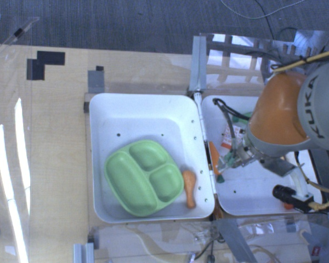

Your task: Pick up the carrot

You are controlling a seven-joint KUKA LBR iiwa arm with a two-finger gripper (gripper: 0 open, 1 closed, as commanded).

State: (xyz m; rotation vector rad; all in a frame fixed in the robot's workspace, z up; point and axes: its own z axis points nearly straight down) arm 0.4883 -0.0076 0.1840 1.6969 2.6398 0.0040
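Observation:
A slim orange carrot [213, 156] lies in the right bin [247, 201], along its left wall, with a green end pointing to the front. My gripper [233, 159] hangs low just to the right of the carrot, partly under the orange wrist band [277, 111]. Nothing can be seen held in it. A second orange piece [189, 188], thicker at its top, lies in the left bin [126, 111] beside the green plate.
A green divided plate [144, 177] takes up the front of the left bin. Small packets, one red and white [227, 141] and one green [240, 116], lie at the back of the right bin, partly behind the arm. A metal divider [199, 119] separates the bins.

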